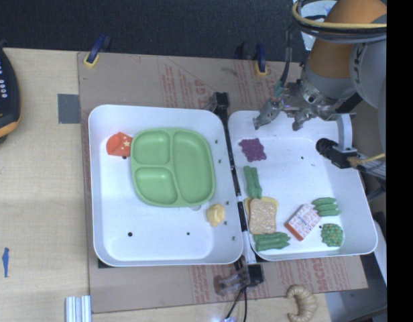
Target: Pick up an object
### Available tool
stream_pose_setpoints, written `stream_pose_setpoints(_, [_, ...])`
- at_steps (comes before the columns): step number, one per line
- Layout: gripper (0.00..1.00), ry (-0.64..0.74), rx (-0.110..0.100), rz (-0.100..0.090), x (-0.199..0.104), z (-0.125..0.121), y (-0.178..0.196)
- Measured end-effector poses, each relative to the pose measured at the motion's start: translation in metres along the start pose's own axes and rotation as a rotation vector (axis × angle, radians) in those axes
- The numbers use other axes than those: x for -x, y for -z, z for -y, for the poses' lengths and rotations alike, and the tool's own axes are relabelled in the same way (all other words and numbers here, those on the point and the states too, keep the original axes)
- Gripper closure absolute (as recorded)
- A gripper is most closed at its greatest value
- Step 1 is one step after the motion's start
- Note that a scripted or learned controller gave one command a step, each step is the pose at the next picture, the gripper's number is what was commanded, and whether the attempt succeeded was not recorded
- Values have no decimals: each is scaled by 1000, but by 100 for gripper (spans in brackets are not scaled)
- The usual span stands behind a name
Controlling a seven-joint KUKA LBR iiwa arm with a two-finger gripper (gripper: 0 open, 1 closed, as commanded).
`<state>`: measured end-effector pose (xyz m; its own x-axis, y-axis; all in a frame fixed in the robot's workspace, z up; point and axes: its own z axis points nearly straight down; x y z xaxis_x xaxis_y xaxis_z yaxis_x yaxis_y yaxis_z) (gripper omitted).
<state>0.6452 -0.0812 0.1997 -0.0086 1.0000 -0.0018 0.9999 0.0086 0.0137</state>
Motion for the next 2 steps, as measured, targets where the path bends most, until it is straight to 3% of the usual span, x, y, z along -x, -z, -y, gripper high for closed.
stream_pose_setpoints(2, [0,-5,-21,-1,18,-9,-89])
